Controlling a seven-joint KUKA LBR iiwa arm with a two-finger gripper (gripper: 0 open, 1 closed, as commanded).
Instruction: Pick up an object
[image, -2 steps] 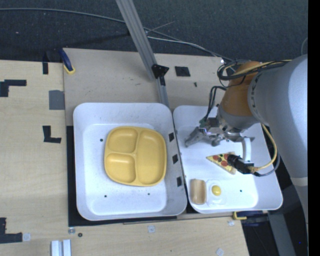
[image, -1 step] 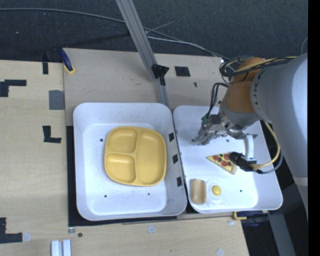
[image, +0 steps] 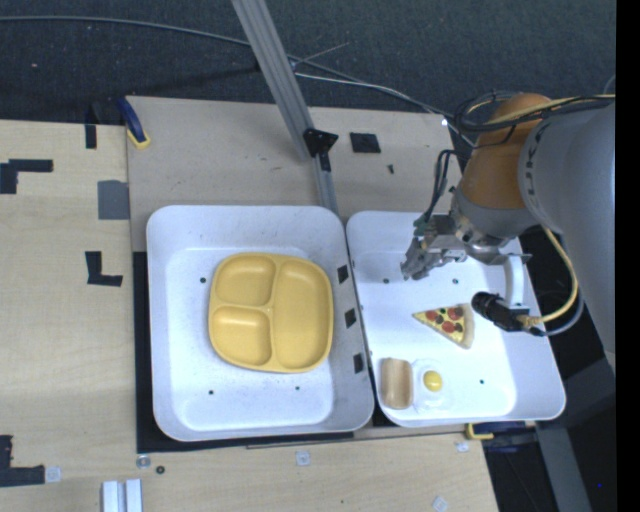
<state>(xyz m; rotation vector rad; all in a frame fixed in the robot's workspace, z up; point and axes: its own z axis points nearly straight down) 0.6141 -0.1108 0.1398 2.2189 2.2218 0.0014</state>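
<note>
Gripper (image: 418, 262) hangs over the upper part of the right bin (image: 530, 385); how its jaws stand, I cannot tell. Below it lie a pizza slice (image: 446, 322), toast (image: 396, 382) and a fried egg (image: 431, 381). A yellow divided plate (image: 270, 311) sits in the left bin (image: 175, 300). No readable writing.

This is a robotics lab, not a home. A plywood desk (image: 60, 300) marked with black tape squares (image: 365, 143) carries two shallow white bins (image: 170, 400), and dark carpet lies along the top of the frame. Loose cables (image: 350, 75) trail past a slanted metal pole (image: 285, 80), and a grey-and-orange industrial arm (image: 530, 160) looms at right.
</note>
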